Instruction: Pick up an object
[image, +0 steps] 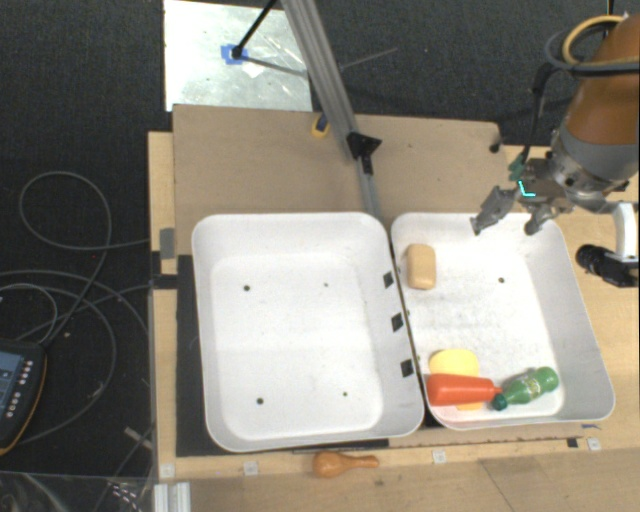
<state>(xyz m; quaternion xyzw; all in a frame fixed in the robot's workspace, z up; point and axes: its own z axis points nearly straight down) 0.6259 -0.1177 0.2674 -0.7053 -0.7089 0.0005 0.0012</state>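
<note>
Gripper (512, 217) (fingers spread, nothing between) over right bin's (585, 330) far edge.

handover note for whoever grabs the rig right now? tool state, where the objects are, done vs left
Tool: open, nothing between its fingers, hovering over the far edge of the right bin.
Right bin contents: tan bread roll near the far left corner; yellow piece, orange carrot and green bottle bunched at the near edge.
Outside the bins: a brown pear-shaped toy on the bench in front of the left bin.
Done: nothing picked.
Left: descend, grasp, lift. The roll sits apart from the rest, so it is probably the easiest target.
</note>
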